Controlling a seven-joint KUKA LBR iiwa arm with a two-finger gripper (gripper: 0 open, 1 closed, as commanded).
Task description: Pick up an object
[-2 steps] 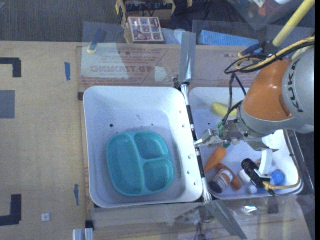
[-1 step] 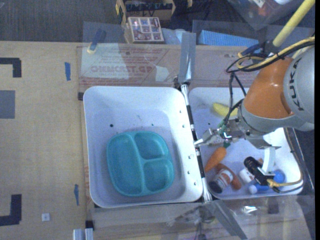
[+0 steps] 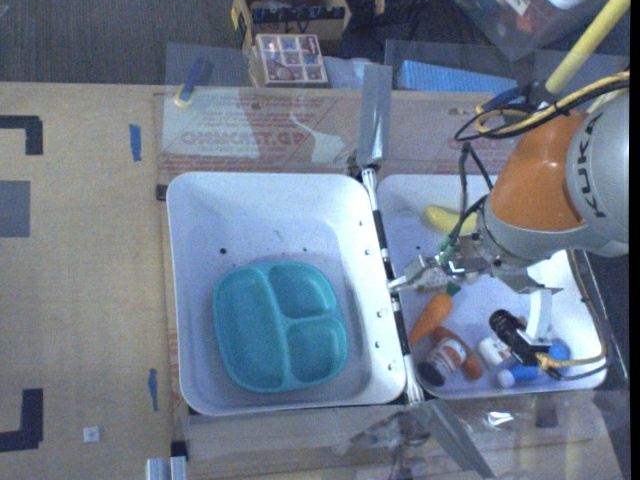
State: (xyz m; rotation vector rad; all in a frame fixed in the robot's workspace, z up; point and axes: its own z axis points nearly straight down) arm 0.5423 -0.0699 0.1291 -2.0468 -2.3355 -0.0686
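Brown cardboard-covered bench carries two shallow white bins. Left bin holds a teal plastic divided tray. Grey arm's gripper hangs in right bin — finger state indeterminate. Orange plastic carrot at its 6 o'clock — just beside, ungripped.

I count two white bins, one teal divided plate, one carrot, one brown bottle.

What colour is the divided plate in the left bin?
Teal, a plain blue-green; the divided plate shows clearly in the camera view.
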